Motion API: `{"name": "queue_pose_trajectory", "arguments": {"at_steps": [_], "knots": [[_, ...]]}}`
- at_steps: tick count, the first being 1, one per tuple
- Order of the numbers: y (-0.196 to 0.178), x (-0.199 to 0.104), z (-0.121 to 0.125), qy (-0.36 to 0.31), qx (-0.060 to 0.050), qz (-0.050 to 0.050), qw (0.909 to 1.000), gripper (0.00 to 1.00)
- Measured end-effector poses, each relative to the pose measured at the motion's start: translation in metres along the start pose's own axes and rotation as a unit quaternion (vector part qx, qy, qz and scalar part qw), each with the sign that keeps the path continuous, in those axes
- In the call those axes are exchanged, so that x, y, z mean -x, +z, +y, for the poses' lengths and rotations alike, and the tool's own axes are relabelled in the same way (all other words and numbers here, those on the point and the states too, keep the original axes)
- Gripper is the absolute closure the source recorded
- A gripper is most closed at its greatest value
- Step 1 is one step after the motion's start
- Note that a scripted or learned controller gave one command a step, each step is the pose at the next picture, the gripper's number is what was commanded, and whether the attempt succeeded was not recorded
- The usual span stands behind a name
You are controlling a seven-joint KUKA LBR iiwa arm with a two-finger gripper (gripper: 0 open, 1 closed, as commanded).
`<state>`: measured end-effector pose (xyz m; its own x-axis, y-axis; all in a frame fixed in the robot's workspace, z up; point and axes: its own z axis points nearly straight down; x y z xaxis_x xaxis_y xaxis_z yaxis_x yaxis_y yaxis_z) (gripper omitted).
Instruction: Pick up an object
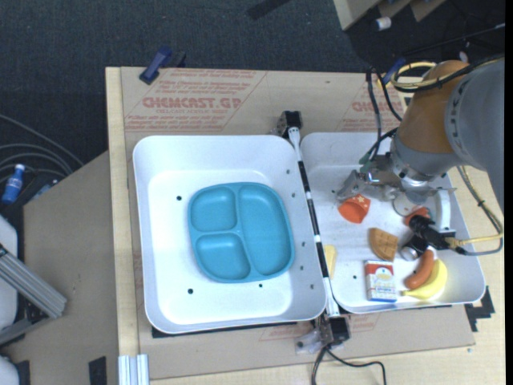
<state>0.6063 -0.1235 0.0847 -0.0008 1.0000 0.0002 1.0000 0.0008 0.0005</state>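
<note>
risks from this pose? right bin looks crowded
1. The gripper sits right beside the orange cup; a slightly off descent would likely nudge it away rather than catch it.
2. The banana, sausage, small box and bread piece lie packed near the right bin front corner, so a grasp there may catch two items or jam against the wall.

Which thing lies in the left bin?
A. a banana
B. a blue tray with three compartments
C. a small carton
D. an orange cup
B: the blue tray lies alone in the left bin, while the banana, the small carton and the orange cup are all in the right bin.
</note>
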Motion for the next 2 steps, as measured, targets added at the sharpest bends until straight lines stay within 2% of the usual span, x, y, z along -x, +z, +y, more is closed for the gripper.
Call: {"name": "queue_pose_trajectory", "arguments": {"at_steps": [1,2], "knots": [[-0.0101,-0.0001,0.0005,0.0,0.001,0.0,1.0,1.0],[-0.01,-0.0001,0.0004,0.0,0.001,0.0,1.0,0.0]]}}
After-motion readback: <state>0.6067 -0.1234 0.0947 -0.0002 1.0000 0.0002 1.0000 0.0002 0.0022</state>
